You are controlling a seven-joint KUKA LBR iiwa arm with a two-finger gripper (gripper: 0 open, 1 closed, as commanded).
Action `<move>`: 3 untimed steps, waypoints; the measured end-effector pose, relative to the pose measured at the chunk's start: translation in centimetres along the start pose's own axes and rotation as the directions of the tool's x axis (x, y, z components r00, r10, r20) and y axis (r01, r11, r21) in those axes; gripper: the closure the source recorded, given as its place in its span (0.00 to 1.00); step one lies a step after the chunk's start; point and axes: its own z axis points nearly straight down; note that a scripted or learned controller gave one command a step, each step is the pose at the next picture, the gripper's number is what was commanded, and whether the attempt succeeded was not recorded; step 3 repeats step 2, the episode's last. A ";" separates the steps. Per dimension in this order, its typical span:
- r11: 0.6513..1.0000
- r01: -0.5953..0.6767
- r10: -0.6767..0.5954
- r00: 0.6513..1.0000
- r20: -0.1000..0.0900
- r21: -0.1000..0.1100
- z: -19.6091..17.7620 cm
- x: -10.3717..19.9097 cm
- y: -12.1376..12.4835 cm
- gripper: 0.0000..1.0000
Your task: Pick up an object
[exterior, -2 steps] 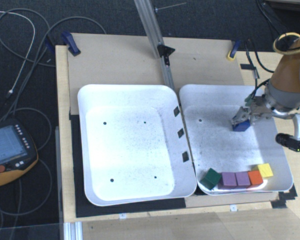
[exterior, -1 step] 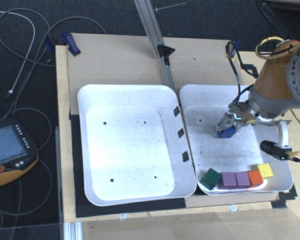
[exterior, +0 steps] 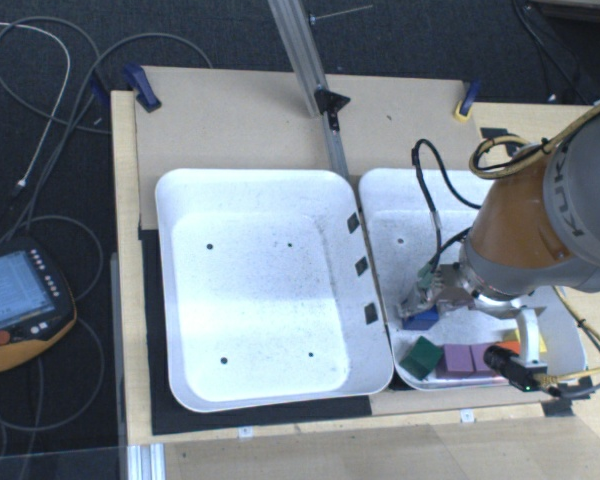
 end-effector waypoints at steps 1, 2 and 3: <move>1.000 0.005 -0.005 1.000 0.004 -0.019 -9.7 7.7 -1.7 1.00; 1.000 0.004 -0.003 1.000 0.006 -0.019 -12.4 13.8 3.9 1.00; 1.000 0.004 -0.003 1.000 0.006 -0.019 -12.4 13.8 3.9 1.00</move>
